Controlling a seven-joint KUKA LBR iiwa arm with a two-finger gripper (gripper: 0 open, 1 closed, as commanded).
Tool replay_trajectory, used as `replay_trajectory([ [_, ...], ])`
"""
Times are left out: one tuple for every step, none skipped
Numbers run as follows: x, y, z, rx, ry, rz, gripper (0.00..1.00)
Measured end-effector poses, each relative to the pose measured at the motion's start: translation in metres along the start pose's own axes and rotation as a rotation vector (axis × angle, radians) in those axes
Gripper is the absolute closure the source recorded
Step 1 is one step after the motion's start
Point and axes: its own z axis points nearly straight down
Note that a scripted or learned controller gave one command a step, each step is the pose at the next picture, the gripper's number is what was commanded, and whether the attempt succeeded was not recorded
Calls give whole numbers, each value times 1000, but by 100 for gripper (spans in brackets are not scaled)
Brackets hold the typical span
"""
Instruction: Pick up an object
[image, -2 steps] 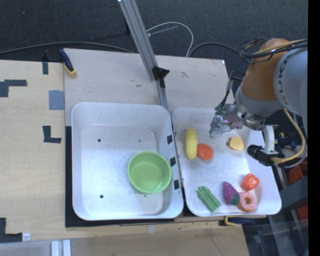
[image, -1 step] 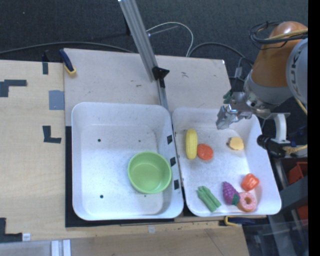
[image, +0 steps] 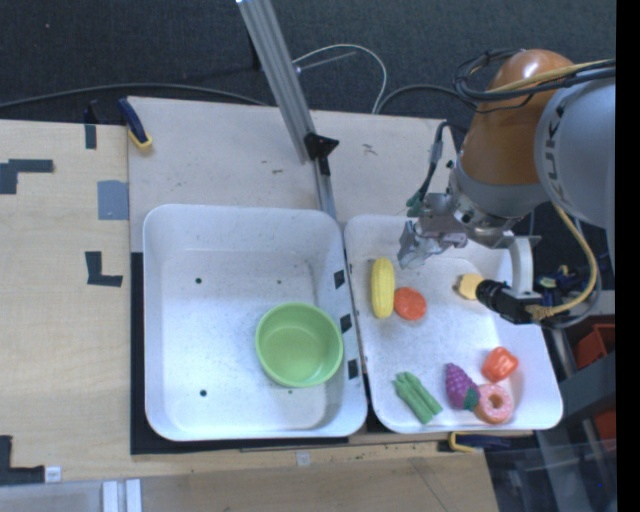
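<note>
My gripper (image: 414, 250) hangs over the far left corner of the right bin (image: 440, 340). Whether it is open or closed, I cannot tell from here; I see nothing held in it.

The corn (image: 382, 288) lies just beside my gripper, a little nearer to the front, close along the left wall of this bin. It is a yellow cob, long and rounded. Its long axis runs from the far edge toward the near edge, almost parallel to that wall. Which end is the tip I cannot say.

A round orange-red tomato (image: 410, 304) touches the corn on its right side. A small yellow piece (image: 468, 287) sits near the right edge. Toward the near right corner there are a red pepper (image: 500, 363), bumpy purple grapes (image: 458, 384) and a pink donut (image: 494, 402), close together. A green pod (image: 417, 396) lies slanted by the near edge.

In the left bin (image: 220, 300), a smooth green bowl (image: 298, 344) stands upright near the right wall.
</note>
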Motion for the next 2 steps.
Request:
replay_trajectory([
  [54,0,-5,-1,0,-1,100],
  [112,-3,12,2,-1,-1,100],
])
